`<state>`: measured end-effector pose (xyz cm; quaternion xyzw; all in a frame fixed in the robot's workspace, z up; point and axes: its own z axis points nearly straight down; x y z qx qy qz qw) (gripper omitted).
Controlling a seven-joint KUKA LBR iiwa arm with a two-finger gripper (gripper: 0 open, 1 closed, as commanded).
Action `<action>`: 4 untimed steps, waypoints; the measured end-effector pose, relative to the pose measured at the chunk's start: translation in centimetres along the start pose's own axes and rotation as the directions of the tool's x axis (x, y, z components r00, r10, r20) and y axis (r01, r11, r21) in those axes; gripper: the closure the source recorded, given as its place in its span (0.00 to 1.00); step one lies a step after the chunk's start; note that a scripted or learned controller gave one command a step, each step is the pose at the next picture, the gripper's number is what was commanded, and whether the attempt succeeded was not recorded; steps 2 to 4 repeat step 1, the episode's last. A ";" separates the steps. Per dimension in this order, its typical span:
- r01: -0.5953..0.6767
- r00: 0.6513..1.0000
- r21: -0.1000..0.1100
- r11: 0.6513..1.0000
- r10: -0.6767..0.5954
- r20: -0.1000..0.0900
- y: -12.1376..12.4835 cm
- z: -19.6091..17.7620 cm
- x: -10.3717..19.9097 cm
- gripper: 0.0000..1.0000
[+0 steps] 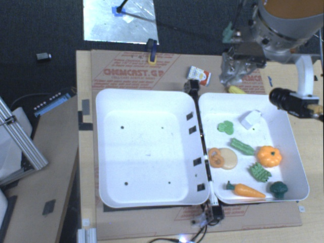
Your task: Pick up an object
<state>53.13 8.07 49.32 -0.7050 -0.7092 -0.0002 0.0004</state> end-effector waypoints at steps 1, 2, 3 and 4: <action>0.003 1.000 0.001 1.000 -0.003 -0.001 -4.7 2.8 4.7 1.00; 0.003 1.000 0.001 1.000 -0.003 -0.001 -4.7 2.8 4.7 1.00; 0.003 1.000 0.001 1.000 -0.003 -0.001 -4.7 2.8 4.7 1.00; 0.003 1.000 0.001 1.000 -0.003 -0.001 -4.7 2.8 4.7 1.00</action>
